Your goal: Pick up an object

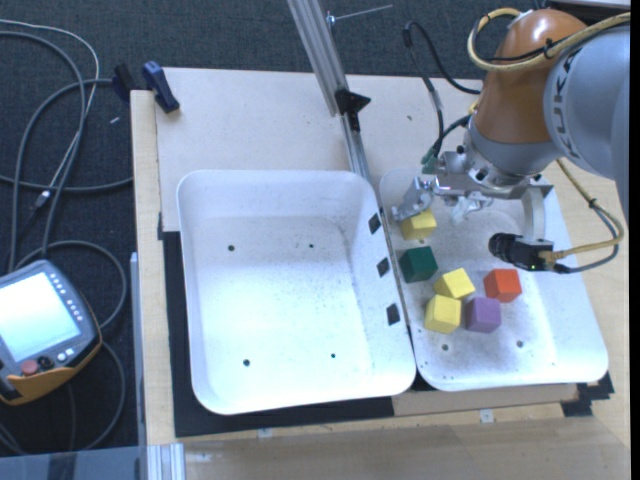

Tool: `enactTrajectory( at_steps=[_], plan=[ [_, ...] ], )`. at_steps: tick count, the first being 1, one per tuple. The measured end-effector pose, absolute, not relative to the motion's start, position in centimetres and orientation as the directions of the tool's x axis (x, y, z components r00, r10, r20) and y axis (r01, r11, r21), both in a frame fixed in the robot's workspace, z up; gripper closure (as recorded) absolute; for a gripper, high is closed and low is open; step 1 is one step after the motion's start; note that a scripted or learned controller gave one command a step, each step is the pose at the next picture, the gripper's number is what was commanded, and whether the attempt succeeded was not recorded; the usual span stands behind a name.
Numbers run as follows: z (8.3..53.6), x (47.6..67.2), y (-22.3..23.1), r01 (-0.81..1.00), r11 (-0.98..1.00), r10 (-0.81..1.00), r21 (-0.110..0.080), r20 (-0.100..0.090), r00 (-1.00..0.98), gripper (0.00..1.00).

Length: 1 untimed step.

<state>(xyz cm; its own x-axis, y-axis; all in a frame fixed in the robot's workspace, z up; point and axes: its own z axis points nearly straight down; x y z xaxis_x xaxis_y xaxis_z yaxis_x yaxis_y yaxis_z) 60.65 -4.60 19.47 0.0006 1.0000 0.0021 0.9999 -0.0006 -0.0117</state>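
My grey arm with its orange band [525,43] reaches in from the right and hangs over the far end of the right shallow white plastic bin [560,358]. My hand [432,200] sits low there, its metal parts just above and partly in front of a small yellow block [420,225] that lies near the bin's far left corner. I cannot tell whether my fingers are spread or closed, and I cannot tell whether they touch that block.

The other pieces lie further toward the near side of the same bin. A dark green cube [419,263] rests just beside the bin's left wall, near the first yellow block. Nearer still, a second yellow cube [455,284] and a third yellow cube [443,314] sit close together, with a purple cube [484,314] just right of the third. An orange-red cube [503,285] lies beside the purple one, on its far right.

The left shallow white plastic bin [200,208] sits alongside on the pale wooden table [250,118].
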Motion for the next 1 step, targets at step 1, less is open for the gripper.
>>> enactTrajectory(
  at_steps=[1],
  plan=[
    [21.11,60.99,-4.61,1.0,0.001,1.0,0.002,0.001,-0.001,1.0]
  ],
)
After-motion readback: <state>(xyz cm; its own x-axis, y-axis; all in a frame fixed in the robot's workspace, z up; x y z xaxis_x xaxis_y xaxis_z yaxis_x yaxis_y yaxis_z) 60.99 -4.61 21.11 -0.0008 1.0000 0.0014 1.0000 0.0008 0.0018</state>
